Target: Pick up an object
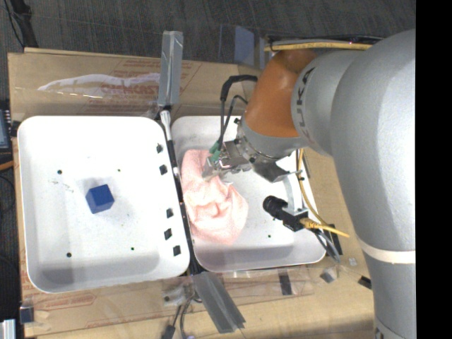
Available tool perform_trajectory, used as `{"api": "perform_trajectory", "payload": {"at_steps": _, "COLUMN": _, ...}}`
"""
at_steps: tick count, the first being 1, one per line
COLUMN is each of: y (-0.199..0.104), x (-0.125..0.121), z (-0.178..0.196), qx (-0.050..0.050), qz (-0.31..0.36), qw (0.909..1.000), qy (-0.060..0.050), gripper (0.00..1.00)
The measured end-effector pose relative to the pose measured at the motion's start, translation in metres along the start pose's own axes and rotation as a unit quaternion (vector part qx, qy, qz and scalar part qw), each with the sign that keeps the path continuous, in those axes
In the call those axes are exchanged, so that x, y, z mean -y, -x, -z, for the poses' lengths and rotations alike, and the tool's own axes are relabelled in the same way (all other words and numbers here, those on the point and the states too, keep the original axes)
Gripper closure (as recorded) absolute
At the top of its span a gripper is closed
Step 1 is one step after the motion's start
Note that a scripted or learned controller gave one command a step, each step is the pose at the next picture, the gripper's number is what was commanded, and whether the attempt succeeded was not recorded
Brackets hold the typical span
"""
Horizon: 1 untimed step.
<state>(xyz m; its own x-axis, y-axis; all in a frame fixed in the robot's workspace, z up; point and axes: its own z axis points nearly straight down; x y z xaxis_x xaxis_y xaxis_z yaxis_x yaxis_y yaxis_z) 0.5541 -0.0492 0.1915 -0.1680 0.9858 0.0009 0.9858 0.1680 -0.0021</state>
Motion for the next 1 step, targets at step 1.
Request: {"api": "perform_trajectory", "payload": {"at_steps": 1, "y": 0.0306, "x": -0.0571, "z": 0.0605, "qx": 0.000, "qz": -0.003, "qw": 1.0000, "qy": -0.001, "gripper": 1.00}}
